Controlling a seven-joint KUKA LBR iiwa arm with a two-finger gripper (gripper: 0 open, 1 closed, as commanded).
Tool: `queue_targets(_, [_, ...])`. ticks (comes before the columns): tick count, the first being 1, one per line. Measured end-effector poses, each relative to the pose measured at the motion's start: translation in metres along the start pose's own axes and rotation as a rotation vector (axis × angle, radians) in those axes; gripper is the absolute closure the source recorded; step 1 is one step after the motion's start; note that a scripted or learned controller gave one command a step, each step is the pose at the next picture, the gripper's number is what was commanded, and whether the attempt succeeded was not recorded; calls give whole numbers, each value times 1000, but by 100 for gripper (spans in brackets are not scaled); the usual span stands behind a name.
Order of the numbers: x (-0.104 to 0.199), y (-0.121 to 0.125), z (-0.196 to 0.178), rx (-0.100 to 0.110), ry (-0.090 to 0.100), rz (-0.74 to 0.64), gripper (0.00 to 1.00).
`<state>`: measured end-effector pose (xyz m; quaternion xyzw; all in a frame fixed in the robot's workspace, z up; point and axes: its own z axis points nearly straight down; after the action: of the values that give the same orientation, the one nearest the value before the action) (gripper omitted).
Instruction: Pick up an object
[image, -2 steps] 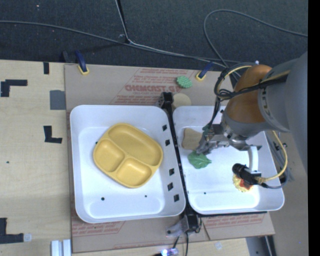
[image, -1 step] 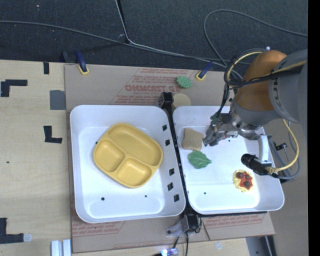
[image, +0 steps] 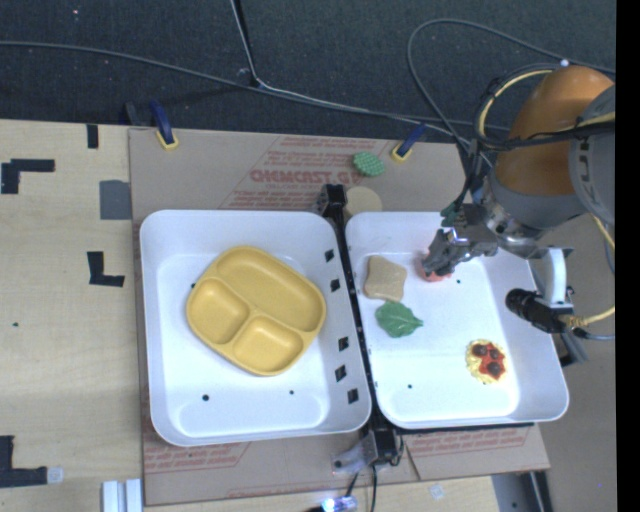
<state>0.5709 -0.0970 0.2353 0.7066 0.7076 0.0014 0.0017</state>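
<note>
1. my jaws are lowering over a small red object (image: 433, 272) at the upper part of the right bin (image: 545, 400); i cannot tell whether they are clenched, released, or gripping it, since the wrist is blocking the sightline. my gripper (image: 441, 254) is sitting right at that red piece, touching or just above it.
2. i am judging the step in hand to be the approach or the closing on that red object, at about twelve o'clock from the bin's middle.
3. the next move is calling for a firm close on the piece and a straight lift, watching that it is actually coming up with me.
4. counting the right bin: one red object, one tan bread-like piece (image: 384, 278) at about nine o'clock from my gripper, one green leaf (image: 399, 320) at about seven o'clock, and one yellow piece with red spots (image: 486, 361) at about five o'clock.
5. counting the left bin (image: 165, 400): one yellow divided plate (image: 255, 309), with three compartments.
6. outside the bins, one green textured piece (image: 368, 163) is lying on the cardboard at about eleven o'clock from my gripper.
</note>
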Motion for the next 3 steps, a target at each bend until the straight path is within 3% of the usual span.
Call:
queue_targets(1, [0,1,-47,0,0,-1,100])
queue_targets(3, [112,25,-23,7,0,-4,100])
